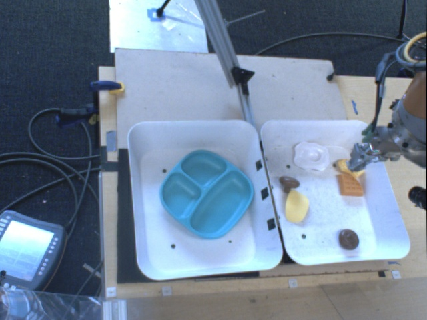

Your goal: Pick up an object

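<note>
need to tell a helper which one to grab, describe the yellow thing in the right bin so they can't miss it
Look in the right bin, near its left wall. The yellow piece lies there, just below a small brown lump. It alone is plain pale yellow and rounded; the orange waffle-like square sits further right.

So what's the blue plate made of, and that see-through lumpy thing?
The light-blue divided plate looks like smooth moulded plastic: even colour, rounded compartments, soft sheen. The clear crinkled lump in the right bin seems thin transparent plastic, perhaps a cup or wrapper; it is too blurry to be sure.
</note>
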Available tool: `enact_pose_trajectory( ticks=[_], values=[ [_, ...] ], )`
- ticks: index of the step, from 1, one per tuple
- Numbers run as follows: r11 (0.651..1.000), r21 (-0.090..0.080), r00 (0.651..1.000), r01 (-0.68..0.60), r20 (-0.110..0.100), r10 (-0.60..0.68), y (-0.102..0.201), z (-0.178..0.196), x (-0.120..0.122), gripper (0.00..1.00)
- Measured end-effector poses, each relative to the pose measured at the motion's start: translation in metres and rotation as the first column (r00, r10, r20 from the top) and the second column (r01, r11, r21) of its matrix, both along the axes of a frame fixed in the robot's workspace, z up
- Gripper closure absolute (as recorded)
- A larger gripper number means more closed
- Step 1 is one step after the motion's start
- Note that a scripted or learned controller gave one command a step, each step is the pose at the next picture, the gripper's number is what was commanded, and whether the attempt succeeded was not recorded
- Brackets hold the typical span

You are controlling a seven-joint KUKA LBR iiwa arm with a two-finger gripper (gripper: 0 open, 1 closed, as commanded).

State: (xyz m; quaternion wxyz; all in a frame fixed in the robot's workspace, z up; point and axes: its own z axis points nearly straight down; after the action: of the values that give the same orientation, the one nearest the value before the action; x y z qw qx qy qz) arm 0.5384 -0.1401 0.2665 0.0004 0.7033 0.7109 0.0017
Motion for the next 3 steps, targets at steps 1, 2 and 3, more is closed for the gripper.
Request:
enact_pose_trajectory(
  ticks=[1,2,3],
  values=[
    [1.0,0.0,1.0,0.0,-0.002,0.0,0.05,0.0,-0.012,1.0],
    [1.0,0.001,1.0,-0.001,-0.002,0.001,0.11,-0.014,-0.014,1.0],
    [1.0,0.001,1.0,-0.001,-0.001,0.001,0.164,-0.013,-0.009,1.0]
  ],
)
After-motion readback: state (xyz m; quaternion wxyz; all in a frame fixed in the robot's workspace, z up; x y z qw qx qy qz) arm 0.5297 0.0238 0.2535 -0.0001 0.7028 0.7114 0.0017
